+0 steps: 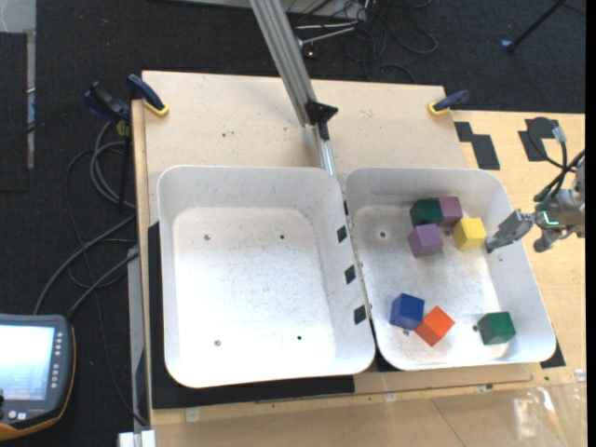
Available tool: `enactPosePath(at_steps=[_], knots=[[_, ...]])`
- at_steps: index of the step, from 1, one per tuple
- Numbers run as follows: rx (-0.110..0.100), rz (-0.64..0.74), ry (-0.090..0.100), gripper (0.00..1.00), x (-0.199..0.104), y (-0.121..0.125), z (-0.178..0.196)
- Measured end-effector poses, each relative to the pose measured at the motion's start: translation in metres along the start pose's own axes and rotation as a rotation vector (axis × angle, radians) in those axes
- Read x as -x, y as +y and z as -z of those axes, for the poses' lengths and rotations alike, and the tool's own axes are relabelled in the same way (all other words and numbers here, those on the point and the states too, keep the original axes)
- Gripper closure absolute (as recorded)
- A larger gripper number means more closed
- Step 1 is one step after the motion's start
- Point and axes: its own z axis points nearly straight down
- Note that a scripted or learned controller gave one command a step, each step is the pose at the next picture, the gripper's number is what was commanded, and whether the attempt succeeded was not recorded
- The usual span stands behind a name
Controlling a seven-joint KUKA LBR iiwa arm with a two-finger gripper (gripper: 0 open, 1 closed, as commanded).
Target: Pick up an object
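Yellow block (468, 233) is looking light and rigid, wanting flat-side pinching; gripper (507, 230) is hovering beside it, released.

The two bins (177, 250) looked like smooth white plastic, faintly speckled; the surface (242, 110) was pale matt board, and the slanting pole (279, 45) gleamed like brushed metal.
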Motion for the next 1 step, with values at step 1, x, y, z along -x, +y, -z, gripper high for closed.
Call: enactPosePath(at_steps=[1], knots=[[0.004, 0.001, -0.002, 0.0, 0.0, 0.0008, 0.002]])
